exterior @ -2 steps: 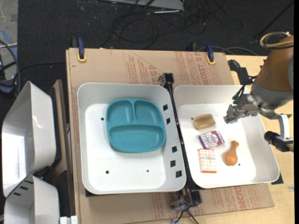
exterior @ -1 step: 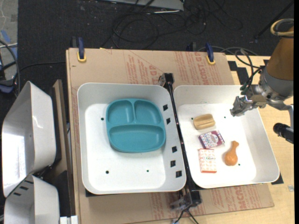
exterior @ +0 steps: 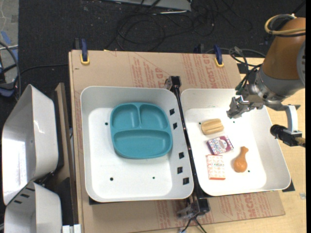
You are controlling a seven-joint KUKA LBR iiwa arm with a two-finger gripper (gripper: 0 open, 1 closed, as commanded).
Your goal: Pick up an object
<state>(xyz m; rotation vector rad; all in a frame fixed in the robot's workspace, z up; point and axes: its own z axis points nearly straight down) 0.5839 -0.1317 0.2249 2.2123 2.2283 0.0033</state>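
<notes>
The surface (exterior: 146,67) is a brown board with red print, clamped at its far edge, and dark floor with cables lies behind it. Two white bins stand side by side on it. The left bin (exterior: 97,178) carries a teal divided plate (exterior: 141,130), which lies flat near its middle. The right bin (exterior: 272,174) carries the small things for the task: a tan bread roll (exterior: 212,126) toward the far part of the bin, a purple packet (exterior: 219,144) just beside it on the near side, a white and red card (exterior: 215,167) nearer to the front edge, and an orange toy drumstick (exterior: 241,160) to the right of the packet.

The pincer (exterior: 235,108) hangs over the far part of the right bin, near the roll but apart from it. It is dark and small in the view, so I cannot tell how it is set. Nothing is seen inside it.

I think several risks exist from here. The roll is round, so it may slip out or roll away if the grip comes off its middle. The packet and the card are flat, so a grip may close above them and catch nothing. The roll and the packet also lie close together, so a descent between them may push both instead of taking one. Finally, the pincer is near the far wall of the bin and may strike it.
</notes>
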